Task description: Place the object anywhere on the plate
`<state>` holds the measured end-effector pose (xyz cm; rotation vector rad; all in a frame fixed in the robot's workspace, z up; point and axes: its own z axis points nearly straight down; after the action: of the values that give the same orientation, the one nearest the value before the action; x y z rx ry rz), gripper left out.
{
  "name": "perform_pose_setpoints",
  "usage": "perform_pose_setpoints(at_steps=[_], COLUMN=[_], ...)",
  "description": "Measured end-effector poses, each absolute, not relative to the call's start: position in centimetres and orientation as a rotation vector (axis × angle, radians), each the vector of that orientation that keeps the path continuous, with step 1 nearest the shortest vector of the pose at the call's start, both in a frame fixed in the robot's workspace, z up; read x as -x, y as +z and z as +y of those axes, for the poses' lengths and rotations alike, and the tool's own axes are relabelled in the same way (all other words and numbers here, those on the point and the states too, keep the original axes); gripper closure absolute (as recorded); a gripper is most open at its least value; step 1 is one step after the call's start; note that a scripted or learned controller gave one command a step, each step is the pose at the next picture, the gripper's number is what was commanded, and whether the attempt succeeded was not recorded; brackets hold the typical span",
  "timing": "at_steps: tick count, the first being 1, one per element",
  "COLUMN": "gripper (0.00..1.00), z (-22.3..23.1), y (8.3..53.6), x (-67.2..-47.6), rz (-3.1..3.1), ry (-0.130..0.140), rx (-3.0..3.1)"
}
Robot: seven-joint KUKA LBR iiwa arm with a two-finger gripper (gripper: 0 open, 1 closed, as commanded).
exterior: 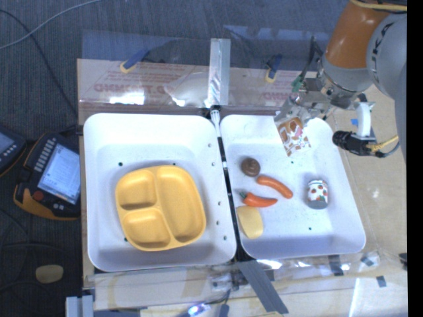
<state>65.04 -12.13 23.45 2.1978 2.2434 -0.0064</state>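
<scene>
Here, working from largest to smallest, you see two white bins side by side: the left bin (pixel 99 243) holds the yellow divided plate (pixel 160 207), the right bin (pixel 344 236) holds the loose items. The arm (pixel 360 35) enters from the right with its orange band above the wrist, and the gripper (pixel 305 107) sits over the far edge of the right bin. A small printed packet (pixel 293 135) hangs just below the gripper, tilted, its top corner apparently pinched between the fingers, so read the claw as closed on the packet, though the grip is slight. On the bin floor lie a pale yellow piece (pixel 250 222) near the divider, a small spotted cup-like item (pixel 318 193), an orange carrot (pixel 274 186), a red chilli (pixel 259 201) and a brown round item (pixel 250 167). The plate lies well apart from the packet, across the divider. Judge the risk accordingly: a corner hold on a floppy packet may let go during the carry, dropping it short in the right bin, or the dangling packet may catch the divider if you cross too low.
</scene>
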Motion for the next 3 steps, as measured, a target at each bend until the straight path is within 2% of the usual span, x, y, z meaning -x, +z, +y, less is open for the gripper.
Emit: perform_pose_setpoints(at_steps=[1,2,3], gripper=[1.0,1.0,1.0], z=[-6.5,0.0,8.6], y=[18.3,18.5,18.3], x=[-62.9,-59.4,-57.0], rz=[2.253,2.354,2.448], ry=[-0.004,0.0,-0.002], rx=[-2.192,-2.078,-1.971])
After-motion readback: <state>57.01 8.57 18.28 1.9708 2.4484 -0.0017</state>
